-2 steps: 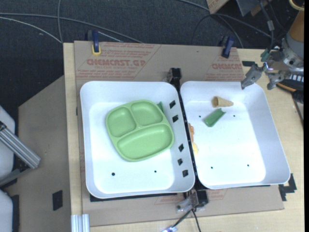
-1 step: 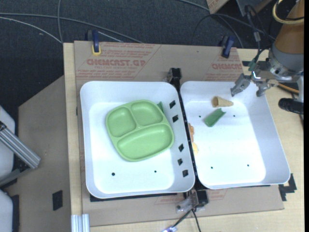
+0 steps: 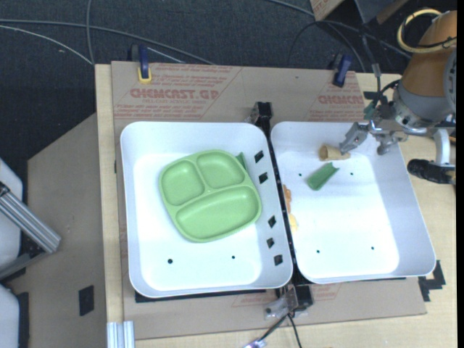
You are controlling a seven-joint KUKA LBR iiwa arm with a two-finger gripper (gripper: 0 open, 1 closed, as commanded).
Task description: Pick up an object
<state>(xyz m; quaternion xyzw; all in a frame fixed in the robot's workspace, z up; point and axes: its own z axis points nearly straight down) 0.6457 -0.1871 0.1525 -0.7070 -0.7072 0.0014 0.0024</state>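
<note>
In the right bin (image 3: 391,216) a small green wedge-shaped piece (image 3: 321,176) lies near the back left. Just behind it rests a small tan piece (image 3: 326,151). An orange scrap (image 3: 288,196) and a yellow scrap (image 3: 293,222) sit against that bin's left wall. My gripper (image 3: 365,145) hovers over the bin's back edge, to the right of the tan piece and a little above it. It is open, with its fingers spread and nothing between them. One fingertip (image 3: 346,146) is close to the tan piece.
The left bin (image 3: 145,252) holds a green divided plate (image 3: 210,195). A black clip divider (image 3: 270,194) runs between the bins. Blue clamps (image 3: 145,62) (image 3: 341,68) hold the back board. The arm's orange band (image 3: 429,64) stands at the right.
</note>
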